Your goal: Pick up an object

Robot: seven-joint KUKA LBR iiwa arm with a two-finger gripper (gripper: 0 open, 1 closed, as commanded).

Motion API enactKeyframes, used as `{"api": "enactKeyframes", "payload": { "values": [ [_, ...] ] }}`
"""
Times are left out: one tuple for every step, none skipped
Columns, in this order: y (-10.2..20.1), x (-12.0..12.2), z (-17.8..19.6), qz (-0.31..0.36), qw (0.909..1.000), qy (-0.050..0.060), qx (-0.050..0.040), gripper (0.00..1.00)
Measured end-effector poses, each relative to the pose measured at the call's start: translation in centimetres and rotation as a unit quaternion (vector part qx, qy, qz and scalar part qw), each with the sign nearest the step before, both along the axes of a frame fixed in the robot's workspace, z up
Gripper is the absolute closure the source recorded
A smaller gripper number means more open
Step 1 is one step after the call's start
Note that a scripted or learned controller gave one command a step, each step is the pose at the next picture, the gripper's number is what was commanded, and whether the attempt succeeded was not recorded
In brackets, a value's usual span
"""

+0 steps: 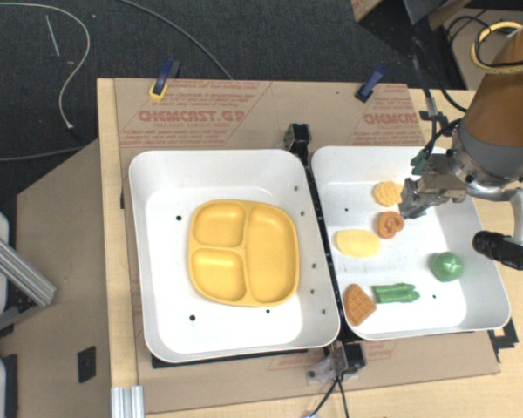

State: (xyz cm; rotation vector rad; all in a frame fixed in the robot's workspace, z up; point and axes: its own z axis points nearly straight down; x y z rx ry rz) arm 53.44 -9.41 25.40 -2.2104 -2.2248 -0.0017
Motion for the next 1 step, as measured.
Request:
{"api": "enactKeyframes", "payload": {
  "values": [
    [4.64, -1.38, -1.06, -0.001, 1.0000, 0.001, -0.0005, 1.00]
  ]
}}
